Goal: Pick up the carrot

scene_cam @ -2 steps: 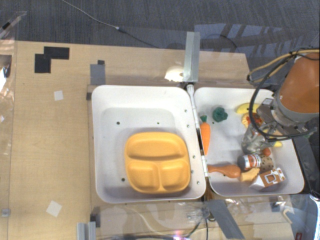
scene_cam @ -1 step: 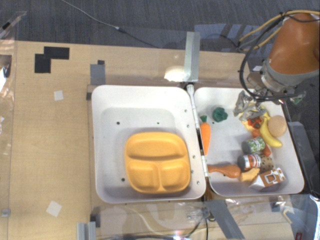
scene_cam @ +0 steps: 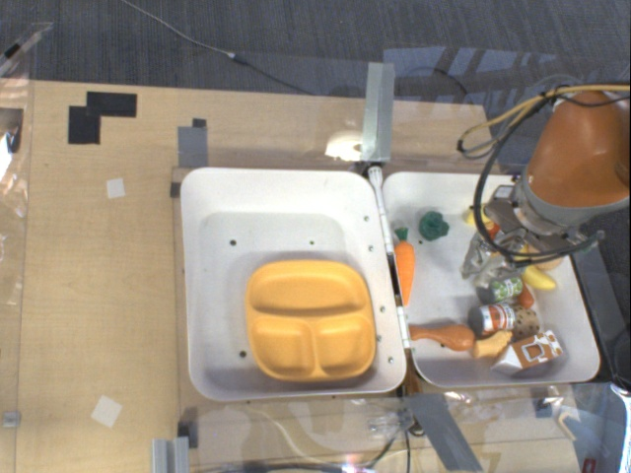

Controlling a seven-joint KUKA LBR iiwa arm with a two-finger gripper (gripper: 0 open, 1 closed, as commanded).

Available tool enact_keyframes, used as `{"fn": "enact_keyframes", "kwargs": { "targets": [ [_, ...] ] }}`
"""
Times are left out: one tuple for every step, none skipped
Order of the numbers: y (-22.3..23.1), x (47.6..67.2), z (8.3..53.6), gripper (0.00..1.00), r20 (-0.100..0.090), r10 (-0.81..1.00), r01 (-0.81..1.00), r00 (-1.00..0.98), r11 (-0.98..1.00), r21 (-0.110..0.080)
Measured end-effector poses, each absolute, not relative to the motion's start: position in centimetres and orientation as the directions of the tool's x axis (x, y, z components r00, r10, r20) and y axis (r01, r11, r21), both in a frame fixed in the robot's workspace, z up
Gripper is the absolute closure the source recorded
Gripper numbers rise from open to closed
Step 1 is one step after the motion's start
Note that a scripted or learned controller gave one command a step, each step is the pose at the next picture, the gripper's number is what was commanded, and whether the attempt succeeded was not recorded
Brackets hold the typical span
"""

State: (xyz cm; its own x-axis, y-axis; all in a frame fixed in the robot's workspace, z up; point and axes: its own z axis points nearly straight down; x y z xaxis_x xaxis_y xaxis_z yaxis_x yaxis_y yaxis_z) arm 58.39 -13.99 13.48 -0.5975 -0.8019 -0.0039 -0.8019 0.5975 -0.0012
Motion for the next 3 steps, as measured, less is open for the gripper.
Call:
{"fn": "enact_keyframes", "kwargs": {
  "targets": [
    [-17.3,53.3,11.4,1.00,-0.006,-0.796,-0.796,-0.606,0.606,-0.008],
    [-19.6,61.2,13.2,1.00,-0.006,-0.851,-0.851,-0.525,0.525,-0.009],
    [-20.2,66.0,10.5,1.00,-0.014,-0.642,-0.642,-0.766,0.766,-0.010]
  ]
}}
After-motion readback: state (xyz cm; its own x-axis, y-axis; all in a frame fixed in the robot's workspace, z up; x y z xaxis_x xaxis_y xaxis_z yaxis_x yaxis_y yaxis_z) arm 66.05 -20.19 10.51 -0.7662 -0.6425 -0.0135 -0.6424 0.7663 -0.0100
